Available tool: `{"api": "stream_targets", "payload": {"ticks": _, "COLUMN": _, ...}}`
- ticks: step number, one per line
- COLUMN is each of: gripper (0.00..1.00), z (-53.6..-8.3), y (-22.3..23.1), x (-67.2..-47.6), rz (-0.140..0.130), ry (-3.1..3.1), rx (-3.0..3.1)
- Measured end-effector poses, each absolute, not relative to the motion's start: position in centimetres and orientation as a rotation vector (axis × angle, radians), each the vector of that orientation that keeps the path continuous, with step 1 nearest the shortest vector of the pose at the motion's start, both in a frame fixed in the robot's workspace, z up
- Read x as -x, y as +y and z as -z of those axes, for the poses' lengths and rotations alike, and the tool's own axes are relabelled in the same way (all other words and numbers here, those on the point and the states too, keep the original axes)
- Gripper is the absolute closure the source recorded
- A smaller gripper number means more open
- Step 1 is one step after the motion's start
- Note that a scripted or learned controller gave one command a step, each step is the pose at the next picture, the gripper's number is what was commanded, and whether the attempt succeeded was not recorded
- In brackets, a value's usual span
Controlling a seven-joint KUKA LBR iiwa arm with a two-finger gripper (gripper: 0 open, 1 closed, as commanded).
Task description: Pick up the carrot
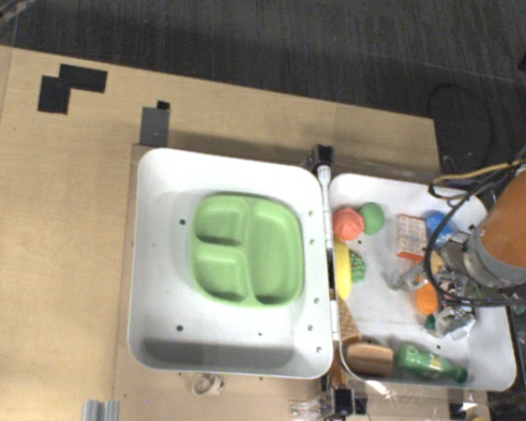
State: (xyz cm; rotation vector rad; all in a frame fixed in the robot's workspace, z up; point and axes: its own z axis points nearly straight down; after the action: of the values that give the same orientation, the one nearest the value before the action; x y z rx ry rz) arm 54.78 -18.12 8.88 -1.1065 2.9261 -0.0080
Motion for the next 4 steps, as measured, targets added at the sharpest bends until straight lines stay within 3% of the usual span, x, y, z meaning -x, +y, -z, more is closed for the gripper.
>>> {"api": "stream_targets", "payload": {"ticks": 1, "gripper": 0.00, "z": -9.0, "y": -13.5, "x": -53.0, "rz": 0.008, "ry": 3.041, "rx": 0.724}}
{"api": "stream_targets", "payload": {"ticks": 2, "gripper": 0.00, "z": -8.9, "y": -11.2, "x": -58.4, "rz": 0.000, "ry": 3.126, "rx": 0.046}}
{"api": "stream_targets", "payload": {"ticks": 3, "gripper": 0.00, "z": -8.9, "y": -17.7, "x": -53.2, "rz": 0.007, "ry": 3.127, "rx": -0.018}}
{"api": "stream_targets", "payload": {"ticks": 4, "gripper": 0.00, "z": -9.0, "y": -19.4, "x": -51.4, "rz": -0.004, "ry": 3.039, "rx": -0.727}}
